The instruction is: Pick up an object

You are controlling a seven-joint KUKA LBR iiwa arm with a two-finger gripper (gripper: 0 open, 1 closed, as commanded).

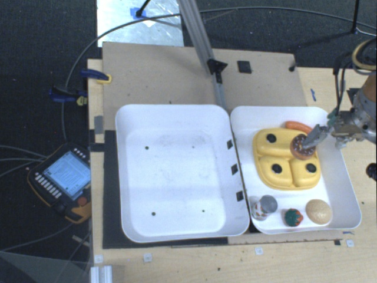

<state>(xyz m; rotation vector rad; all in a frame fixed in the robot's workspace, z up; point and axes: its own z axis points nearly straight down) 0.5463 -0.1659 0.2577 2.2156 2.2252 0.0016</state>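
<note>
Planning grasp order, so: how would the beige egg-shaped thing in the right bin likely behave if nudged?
The beige egg-shaped object looks rounded and smooth, so it would probably roll. It lies near the right bin wall, which would likely stop it. Fingers may slip off its curved sides.

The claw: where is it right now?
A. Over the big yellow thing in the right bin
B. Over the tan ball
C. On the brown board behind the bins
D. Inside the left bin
A. The claw sits at the right side of the yellow thing in the right bin, well above the tan ball in the picture.
</note>
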